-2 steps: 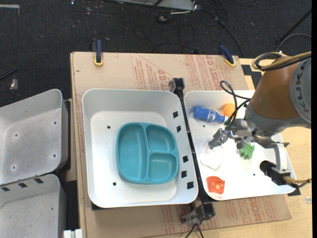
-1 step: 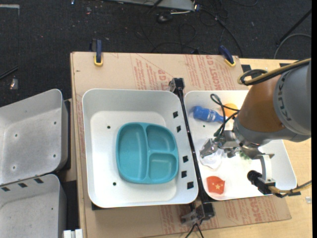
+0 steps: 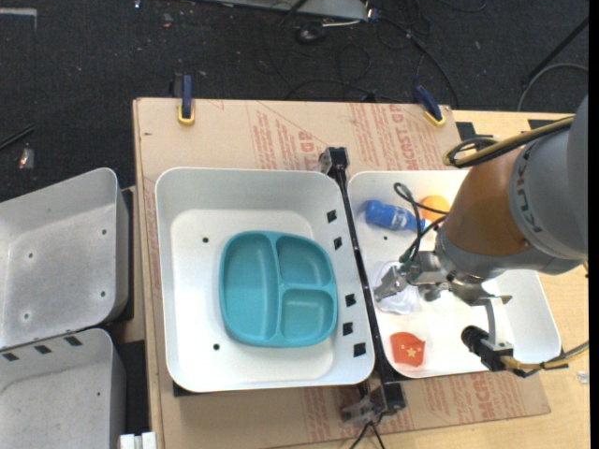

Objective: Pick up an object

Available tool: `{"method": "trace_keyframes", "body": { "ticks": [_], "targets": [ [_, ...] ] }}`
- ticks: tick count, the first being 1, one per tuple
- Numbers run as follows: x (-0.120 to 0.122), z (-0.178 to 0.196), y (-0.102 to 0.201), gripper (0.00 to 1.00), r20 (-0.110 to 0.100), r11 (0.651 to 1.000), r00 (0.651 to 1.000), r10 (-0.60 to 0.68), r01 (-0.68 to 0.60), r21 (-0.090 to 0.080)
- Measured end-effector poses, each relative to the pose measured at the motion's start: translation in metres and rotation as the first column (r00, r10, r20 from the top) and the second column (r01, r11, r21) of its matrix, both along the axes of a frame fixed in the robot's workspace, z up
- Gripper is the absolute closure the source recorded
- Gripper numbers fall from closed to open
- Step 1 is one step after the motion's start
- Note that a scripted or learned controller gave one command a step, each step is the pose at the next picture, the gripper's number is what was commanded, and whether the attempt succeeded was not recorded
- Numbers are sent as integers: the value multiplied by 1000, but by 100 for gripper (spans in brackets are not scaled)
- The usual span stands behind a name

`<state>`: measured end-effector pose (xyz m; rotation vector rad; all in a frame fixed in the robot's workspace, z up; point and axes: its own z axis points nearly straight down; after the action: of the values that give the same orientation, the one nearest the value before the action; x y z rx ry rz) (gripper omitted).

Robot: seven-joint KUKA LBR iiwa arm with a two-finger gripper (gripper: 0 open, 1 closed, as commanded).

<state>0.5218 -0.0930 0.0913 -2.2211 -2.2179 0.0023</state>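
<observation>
Your arm (image 3: 524, 204) comes in from the right edge, its broad grey link filling the upper right and sloping down toward the left. Just past that link you see the orange band (image 3: 482, 215), wide and rounded, above the wrist. Below it the grey wrist (image 3: 463, 265) narrows and points down and to the left. At its end the pincer (image 3: 398, 286) sits low, a cluster of pale metal parts aimed leftward. You cannot make out its tips clearly from this slant. A dark cable (image 3: 412, 215) loops along the wrist's far side.
</observation>
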Motion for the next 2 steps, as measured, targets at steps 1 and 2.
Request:
{"method": "trace_keyframes", "body": {
  "ticks": [1,2],
  "targets": [
    [4,15,-1,100,14,1000,1000,-3,3,-3],
    [7,59,-6,100,7,1000,1000,2,-2,-2]
  ]
}}
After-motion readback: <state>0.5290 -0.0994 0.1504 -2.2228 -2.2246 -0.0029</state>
